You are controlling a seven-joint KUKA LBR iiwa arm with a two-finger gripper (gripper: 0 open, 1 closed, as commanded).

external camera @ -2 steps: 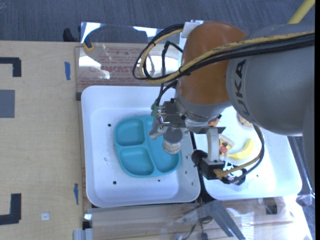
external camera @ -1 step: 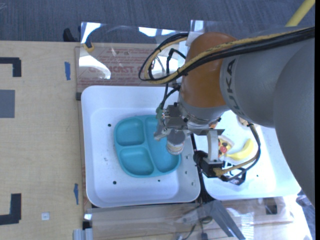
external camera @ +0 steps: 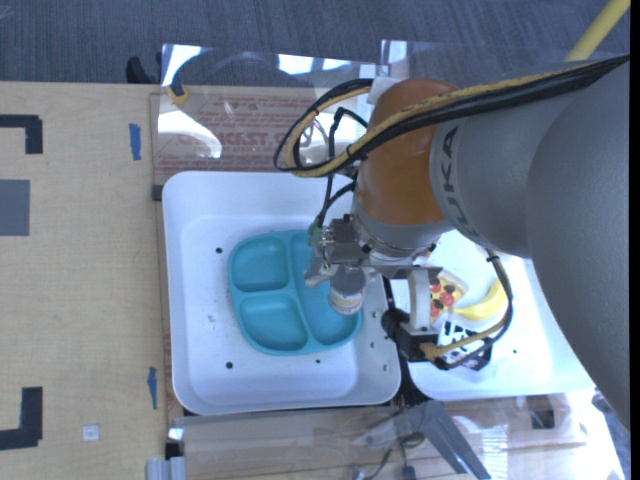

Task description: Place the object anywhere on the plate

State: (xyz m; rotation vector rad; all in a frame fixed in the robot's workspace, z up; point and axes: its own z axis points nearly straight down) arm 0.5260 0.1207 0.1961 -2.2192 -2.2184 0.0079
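Grey arm (external camera: 530, 158) overhead, gripper (external camera: 345, 293) above blue plate (external camera: 275, 293) right edge, finger state unclear, left compartments uncovered

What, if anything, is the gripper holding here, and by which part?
Cannot be told: the gripper hangs over the blue plate, and the wrist hides what lies beneath it.

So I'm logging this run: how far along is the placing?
Nothing lies on the visible part of the blue plate yet. The gripper hangs over the plate's right compartment; its grip can't be made out. Yellow objects sit in the right bin. Placement remains.
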